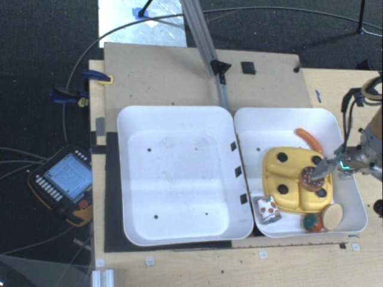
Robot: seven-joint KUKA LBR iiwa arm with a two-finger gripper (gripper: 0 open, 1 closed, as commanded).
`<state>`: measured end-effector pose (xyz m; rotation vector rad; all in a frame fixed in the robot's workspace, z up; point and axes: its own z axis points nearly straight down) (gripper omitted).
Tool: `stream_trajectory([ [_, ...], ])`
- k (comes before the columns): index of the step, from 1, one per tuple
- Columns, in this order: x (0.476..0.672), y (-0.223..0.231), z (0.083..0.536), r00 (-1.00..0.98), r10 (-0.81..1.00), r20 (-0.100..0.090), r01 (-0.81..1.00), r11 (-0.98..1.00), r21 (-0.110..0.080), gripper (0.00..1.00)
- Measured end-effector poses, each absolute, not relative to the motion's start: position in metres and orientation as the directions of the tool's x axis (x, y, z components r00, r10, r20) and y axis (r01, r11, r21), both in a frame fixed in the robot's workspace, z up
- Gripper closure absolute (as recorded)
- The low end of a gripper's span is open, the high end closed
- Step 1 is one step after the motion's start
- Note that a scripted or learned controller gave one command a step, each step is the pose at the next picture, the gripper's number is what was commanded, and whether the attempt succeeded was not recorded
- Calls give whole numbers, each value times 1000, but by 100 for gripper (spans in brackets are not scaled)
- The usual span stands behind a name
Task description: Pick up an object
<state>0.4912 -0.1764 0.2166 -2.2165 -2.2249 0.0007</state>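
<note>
The right bin [257, 130] holds several objects. A large yellow block with black dots [287, 178] lies in its middle. An orange carrot-shaped piece [307, 139] rests behind it. A white cube with coloured spots [268, 208] sits at the front. A green and red ball [310, 222] and a tan disc [332, 216] lie at the front right corner. My gripper [313, 174] reaches in from the right and hangs over the yellow block's right part, its tip at a small dark round patch there.
The left bin [128, 160] stands beside the right one, with black clips along their shared wall. A slanted metal pole [203, 34] crosses behind the bins. A teach pendant [63, 181] lies on the floor at the left.
</note>
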Motion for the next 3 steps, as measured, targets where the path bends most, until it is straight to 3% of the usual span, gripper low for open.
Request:
stream_trajectory([
  [1,492,-176,218,-4,1000,0,1000,4,1,0],
  [2,495,-174,175,-2,1000,0,1000,2,-1,0],
  [3,495,-177,135,-4,1000,-3,1000,4,12,0],
])
